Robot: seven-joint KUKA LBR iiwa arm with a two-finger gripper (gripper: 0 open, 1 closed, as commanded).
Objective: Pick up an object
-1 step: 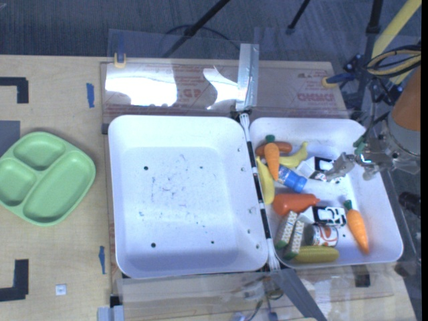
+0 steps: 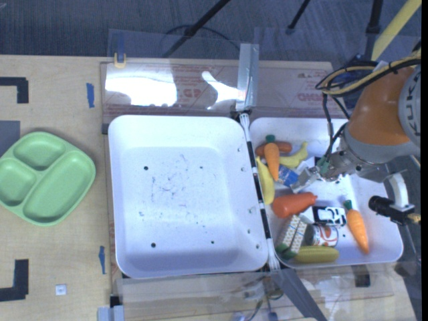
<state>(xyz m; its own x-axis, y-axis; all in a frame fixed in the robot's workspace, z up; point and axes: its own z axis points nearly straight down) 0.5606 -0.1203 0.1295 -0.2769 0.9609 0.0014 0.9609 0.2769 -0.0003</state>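
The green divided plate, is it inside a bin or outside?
Outside. The green divided plate lies on the wooden bench, left of the left white bin, apart from it.

Arm (image 2: 409, 109): letters "UK" in part on the grey casing, cut by the frame edge. Cardboard (image 2: 294, 89) behind bins: red print, too blurred to read.

light: bright, even; glare: clear panel (image 2: 167, 85); focus: slightly soft, perhaps; shadows: faint
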